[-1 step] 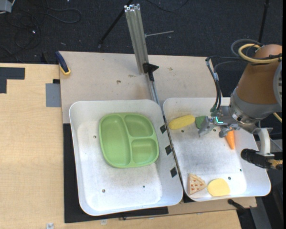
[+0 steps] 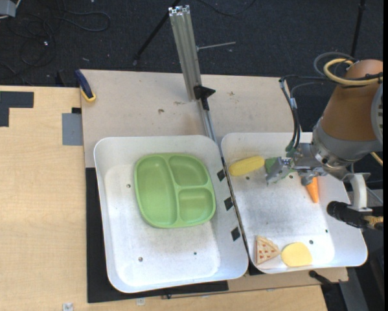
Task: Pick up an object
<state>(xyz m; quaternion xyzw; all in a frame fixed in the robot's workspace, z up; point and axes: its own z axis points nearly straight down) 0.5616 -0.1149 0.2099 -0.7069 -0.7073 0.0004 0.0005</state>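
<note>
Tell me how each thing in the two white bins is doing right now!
Green plate: lying flat in the left bin, nothing in its three sections.
Corn: lying on its side in the right bin, near the top edge.
Carrot: lying in the right bin beside the arm.
Pizza slice: flat, near the front edge.
Yellow round piece: flat, next to the pizza slice.
Pincer: low over the right bin, just right of the corn.

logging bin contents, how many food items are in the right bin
4. A corn cob at the far left by the gripper, a carrot at the far right, a pizza slice and a yellow round piece at the near edge. The arm may hide more.
</note>
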